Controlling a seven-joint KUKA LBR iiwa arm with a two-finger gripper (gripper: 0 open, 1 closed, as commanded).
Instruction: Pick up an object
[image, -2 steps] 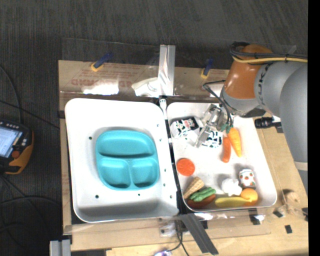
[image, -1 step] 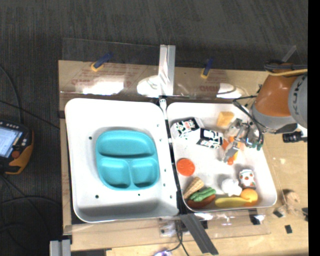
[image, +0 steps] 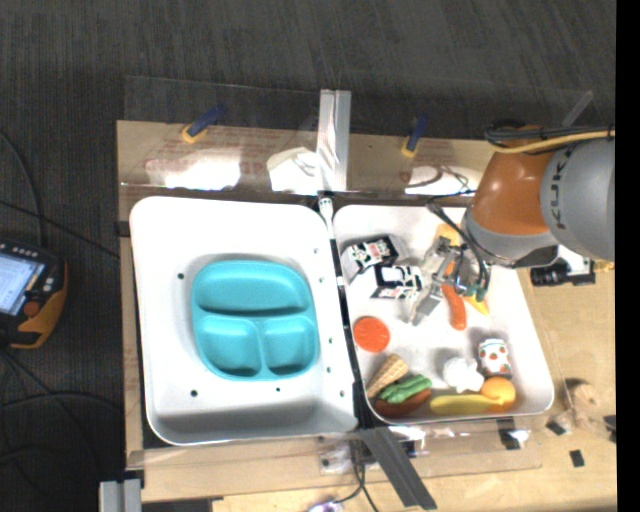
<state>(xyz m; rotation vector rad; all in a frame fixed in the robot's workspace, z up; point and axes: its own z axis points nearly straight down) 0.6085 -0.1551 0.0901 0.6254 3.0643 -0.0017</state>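
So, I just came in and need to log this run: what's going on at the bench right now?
A grey arm with an orange band reaches from the right into the right white bin, its gripper low among the toys, beside a small orange carrot-shaped piece. Whether it grips anything is unclear. An orange round disc and a yellow toy banana lie nearby. The left white bin holds a teal divided plastic tray.

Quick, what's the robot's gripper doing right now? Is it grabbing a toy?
Gripper: down in the right bin beside the orange carrot toy; whether it is open, closed or holding anything cannot be told.
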